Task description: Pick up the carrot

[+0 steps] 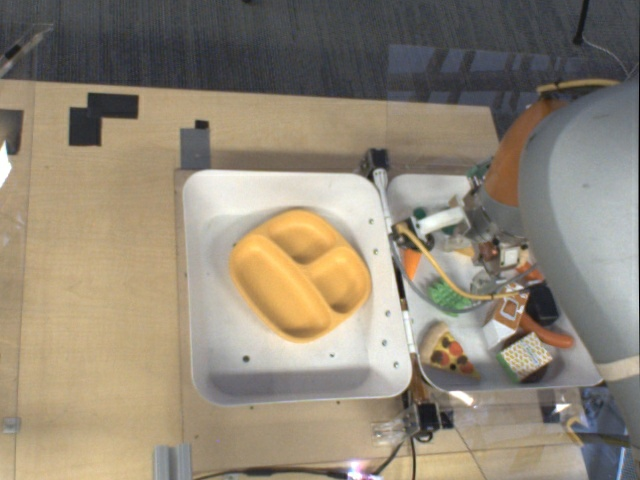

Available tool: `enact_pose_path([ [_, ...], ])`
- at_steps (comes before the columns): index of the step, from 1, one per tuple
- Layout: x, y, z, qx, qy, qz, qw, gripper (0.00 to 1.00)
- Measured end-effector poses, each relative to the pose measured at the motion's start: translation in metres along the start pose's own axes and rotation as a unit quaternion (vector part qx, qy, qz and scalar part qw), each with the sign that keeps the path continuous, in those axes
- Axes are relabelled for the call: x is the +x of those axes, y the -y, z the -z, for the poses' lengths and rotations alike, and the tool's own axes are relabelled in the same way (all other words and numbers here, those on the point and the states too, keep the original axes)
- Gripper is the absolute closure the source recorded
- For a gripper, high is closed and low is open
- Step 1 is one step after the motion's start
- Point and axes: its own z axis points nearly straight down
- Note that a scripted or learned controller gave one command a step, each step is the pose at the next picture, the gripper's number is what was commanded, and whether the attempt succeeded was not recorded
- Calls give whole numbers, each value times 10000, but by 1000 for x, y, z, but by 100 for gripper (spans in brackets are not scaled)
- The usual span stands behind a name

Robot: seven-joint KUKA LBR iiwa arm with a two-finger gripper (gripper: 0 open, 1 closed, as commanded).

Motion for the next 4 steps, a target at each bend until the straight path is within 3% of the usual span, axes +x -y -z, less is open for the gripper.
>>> enact_pose_path([
  [2,-11,6,0,-8,-11,2,10000,0],
  [3,-2,22,106,-17,-68,158,9999,0],
  [4,6,80,97,21,0,61,10000,0],
])
